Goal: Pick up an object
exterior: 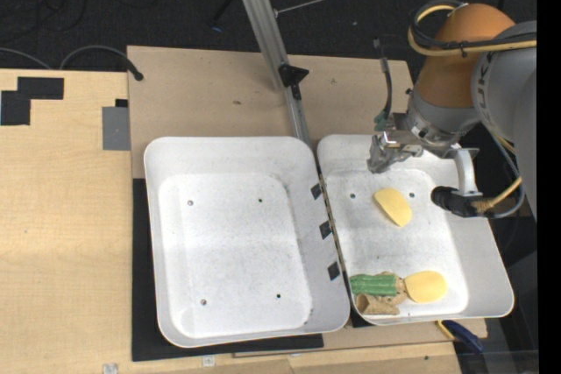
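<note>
Gripper [384, 155] hovering upper part of right bin [473, 293], finger state unclear. Step: approach. Next: descend onto yellow piece [394, 207] just below.

Metal rail [263, 22] slants above two white bins [166, 155].

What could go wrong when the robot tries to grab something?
The gripper hangs over the far end of the right bin, off to one side of the yellow piece, so coming straight down it might close on nothing. That piece looks smooth and rounded, so it could slip. The green toy, tan toy and yellow disc crowd the near wall, leaving the fingers little room.
</note>
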### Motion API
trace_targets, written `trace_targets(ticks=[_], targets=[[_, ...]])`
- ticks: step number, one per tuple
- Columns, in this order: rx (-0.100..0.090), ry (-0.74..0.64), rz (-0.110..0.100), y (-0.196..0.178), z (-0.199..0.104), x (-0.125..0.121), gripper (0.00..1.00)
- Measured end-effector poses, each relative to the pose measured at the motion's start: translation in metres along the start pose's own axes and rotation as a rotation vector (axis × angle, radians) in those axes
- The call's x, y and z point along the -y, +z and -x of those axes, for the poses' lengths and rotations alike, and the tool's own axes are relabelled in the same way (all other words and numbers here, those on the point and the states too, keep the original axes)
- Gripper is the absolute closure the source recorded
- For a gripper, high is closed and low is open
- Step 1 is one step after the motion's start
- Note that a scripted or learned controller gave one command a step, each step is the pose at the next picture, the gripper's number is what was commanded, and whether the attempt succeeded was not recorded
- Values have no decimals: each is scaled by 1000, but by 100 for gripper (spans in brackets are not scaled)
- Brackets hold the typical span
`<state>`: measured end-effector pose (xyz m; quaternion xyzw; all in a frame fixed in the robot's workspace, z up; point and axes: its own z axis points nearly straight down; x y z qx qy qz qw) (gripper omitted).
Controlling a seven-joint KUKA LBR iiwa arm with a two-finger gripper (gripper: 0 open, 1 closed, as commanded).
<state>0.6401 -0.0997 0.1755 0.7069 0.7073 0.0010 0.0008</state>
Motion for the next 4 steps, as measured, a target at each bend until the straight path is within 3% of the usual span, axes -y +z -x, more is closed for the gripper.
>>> trace_targets(ticks=[1, 4], targets=[[0, 1, -1, -29, 1, 0, 100], [-2, -5, -6, -56, -166, 45, 100]])
